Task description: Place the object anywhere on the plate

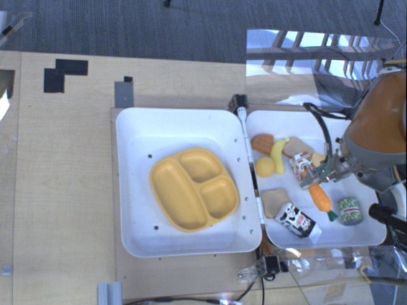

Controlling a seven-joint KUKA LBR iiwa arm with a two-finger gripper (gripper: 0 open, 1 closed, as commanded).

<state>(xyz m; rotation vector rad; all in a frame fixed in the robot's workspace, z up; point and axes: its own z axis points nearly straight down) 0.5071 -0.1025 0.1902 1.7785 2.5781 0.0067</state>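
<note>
Two bins sitting side by side, arm reaching into the right one.
Gripper (318, 178) is hovering just above the carrot (320, 197); finger state cannot be told. Yellow plate (193, 189) is lying in the left bin (137, 170).

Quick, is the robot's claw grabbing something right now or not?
Gripper: cannot be told. It sits low in the right bin, right by the toy carrot and a small carton.
</note>
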